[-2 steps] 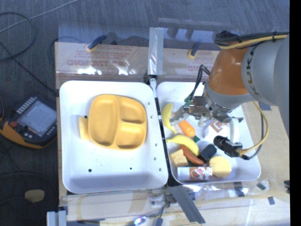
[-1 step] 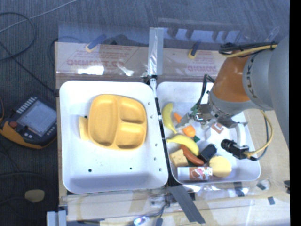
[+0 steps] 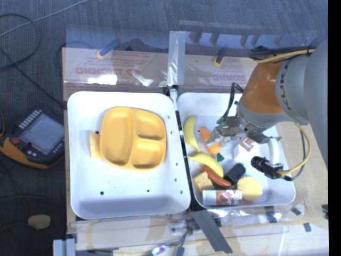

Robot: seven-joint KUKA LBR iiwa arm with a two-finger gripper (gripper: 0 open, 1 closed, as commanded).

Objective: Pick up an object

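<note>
Nearest the front rim of the right bin (image 3: 287,196) lie a white tube (image 3: 228,197) and a lemon (image 3: 250,188).

Behind those two sit a black cylinder (image 3: 234,172), a tan block (image 3: 201,181), a red-and-green piece (image 3: 219,181) and two bananas, one curved flat (image 3: 206,163) and one standing along the left wall (image 3: 189,133). A small orange piece (image 3: 213,148) and a white card with a red mark (image 3: 246,144) lie near the middle. The gripper (image 3: 222,130) hangs low over that middle patch, just above the orange piece (I cannot tell whether it is spread or closed, or gripping anything). Over in the left bin (image 3: 85,196) sits one yellow tray (image 3: 132,137) with three compartments, its own wells bare, with a pale yellow slab (image 3: 94,145) poking out from under its left edge.
</note>
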